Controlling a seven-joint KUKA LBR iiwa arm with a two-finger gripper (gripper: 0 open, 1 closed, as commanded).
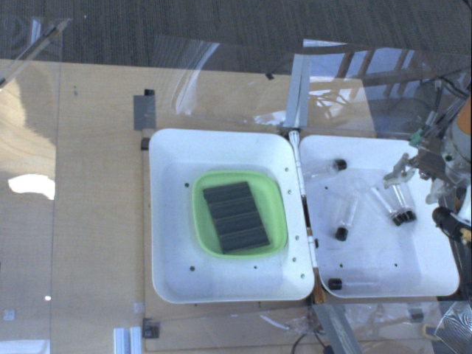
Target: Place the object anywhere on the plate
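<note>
plate [274, 198]: green, in the left bin [169, 220], carrying a dark ridged block [236, 217]
vials [398, 203]: loose in the right bin [442, 271]; likely awaiting pickup
tool [404, 169]: above a vial; grip state unclear

Left bin [169, 271]: you see a green plate [274, 205] sitting in its middle, with a dark ribbed block [236, 217] lying tilted on it.
Right bin [369, 271]: you see several clear vials with black caps lying scattered; one [395, 203] lies near the right side, another [345, 220] near the middle.
Gripper [402, 169]: it hangs over the right bin's upper right part, just above the vial there.
Arm [453, 161]: it comes in from your right edge.
</note>
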